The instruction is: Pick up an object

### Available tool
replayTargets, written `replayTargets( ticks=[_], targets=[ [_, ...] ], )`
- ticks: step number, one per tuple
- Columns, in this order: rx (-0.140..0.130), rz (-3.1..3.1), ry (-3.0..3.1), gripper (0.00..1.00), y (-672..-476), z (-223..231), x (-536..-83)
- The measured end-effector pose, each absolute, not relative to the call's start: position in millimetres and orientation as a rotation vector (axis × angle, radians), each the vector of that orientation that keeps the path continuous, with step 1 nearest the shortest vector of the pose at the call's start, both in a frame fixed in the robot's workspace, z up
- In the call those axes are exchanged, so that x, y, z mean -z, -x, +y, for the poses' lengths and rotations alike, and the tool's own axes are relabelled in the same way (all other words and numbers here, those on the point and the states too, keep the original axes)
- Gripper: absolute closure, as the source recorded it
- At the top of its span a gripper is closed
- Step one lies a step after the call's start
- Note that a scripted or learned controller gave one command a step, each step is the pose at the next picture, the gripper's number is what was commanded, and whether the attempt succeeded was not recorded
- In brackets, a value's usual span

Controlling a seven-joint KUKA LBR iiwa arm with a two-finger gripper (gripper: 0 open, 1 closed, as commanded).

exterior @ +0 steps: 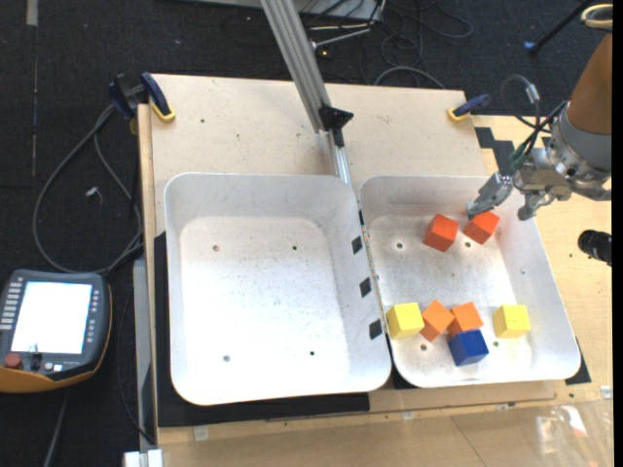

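My gripper hangs open over the far right part of the right bin, and no object sits between its fingers. Its left fingertip is just above an orange cube. A second orange cube lies tilted a little to the left of that one. Near the bin's front lie a yellow cube, two orange cubes touching each other, a blue cube and another yellow cube.
The left bin stands beside the right one, sharing a middle rim. A metal pole slants up from the back of the bench. Clamps grip the board's far corners. A teach pendant lies on the floor at left.
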State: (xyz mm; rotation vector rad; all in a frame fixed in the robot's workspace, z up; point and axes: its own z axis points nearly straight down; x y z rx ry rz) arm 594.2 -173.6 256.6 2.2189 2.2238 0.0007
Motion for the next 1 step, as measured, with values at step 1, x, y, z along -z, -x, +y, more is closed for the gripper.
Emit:
replayTargets(
  ticks=[1],
  targets=[
    [0.004, 2.23, -2.219, 0.0, -650.6, -154.9, -128.1]
  ],
)
